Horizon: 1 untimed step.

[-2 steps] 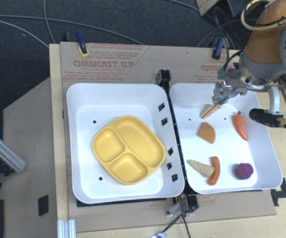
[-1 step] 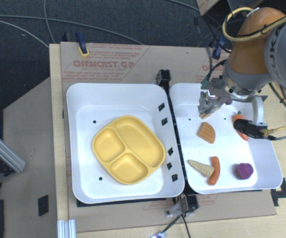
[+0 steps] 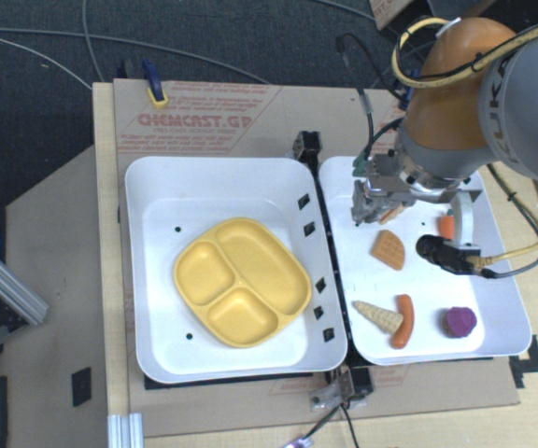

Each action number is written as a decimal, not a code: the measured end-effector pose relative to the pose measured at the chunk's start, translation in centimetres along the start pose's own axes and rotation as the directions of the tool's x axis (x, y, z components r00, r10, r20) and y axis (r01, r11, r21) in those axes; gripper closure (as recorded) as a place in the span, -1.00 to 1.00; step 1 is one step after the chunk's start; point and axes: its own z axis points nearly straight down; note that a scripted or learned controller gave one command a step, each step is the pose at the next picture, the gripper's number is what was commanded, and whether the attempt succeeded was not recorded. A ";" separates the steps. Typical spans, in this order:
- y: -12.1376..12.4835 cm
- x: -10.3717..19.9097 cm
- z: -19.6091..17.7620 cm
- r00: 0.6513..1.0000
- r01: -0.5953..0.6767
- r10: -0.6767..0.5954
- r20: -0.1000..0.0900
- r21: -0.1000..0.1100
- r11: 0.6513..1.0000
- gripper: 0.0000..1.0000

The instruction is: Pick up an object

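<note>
A: Camera view from above at a slant: two white bins are seen side by side on the bench. A yellow divided tray (image 3: pixel 241 281) is laid flat in the left bin (image 3: pixel 148 250), its three compartments facing up.

B: And in the right bin (image 3: pixel 507 320)?

A: A waffle-patterned orange piece (image 3: pixel 389 249) is found near the middle. Nearer the front edge a cone-shaped piece (image 3: pixel 378 315) is laid just beside a reddish sausage-shaped piece (image 3: pixel 403 320); whether the two touch cannot be made out. A purple lump (image 3: pixel 459 321) is set apart to their right.

B: Where is the gripper placed?

A: The gripper (image 3: pixel 374 208) is lowered over the far left part of the right bin, just behind the waffle piece. Much of that corner is covered by the grey arm with its orange band (image 3: pixel 456 82).

B: Is anything held?

A: It cannot be told. The fingers are blurred into dark metal, and a tan sliver beside them cannot be identified. A small orange item (image 3: pixel 447 226) is partly hidden behind a black fitting (image 3: pixel 442 250) and the wrist. The arm is cut off at the right edge.
</note>
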 end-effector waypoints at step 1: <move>-2.8 3.8 -0.9 1.000 0.000 0.000 0.000 0.001 1.000 1.00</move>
